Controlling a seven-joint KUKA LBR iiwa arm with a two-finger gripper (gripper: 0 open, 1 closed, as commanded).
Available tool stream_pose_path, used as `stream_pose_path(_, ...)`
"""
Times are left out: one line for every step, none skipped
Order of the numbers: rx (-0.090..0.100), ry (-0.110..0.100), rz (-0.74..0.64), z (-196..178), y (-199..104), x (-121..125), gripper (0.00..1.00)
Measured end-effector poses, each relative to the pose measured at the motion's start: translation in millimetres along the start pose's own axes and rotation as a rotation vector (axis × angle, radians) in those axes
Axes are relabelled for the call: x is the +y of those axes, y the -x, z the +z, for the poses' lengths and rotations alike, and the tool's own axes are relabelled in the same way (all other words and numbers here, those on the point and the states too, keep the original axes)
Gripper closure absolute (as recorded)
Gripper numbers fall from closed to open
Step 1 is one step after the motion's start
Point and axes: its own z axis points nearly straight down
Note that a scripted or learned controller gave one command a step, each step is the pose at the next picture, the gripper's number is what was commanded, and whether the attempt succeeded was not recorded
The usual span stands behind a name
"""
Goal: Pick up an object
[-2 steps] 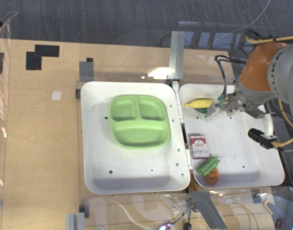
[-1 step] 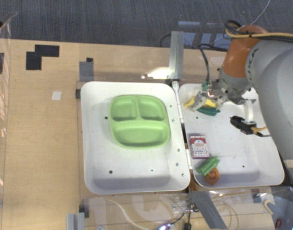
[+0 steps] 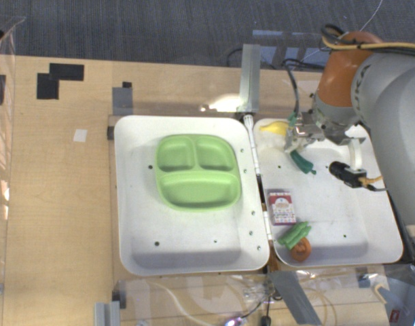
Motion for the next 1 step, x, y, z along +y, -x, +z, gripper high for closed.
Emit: stream_pose_path(0.01,0.014,0.053,-87.0,-71.7,8.8,1.0)
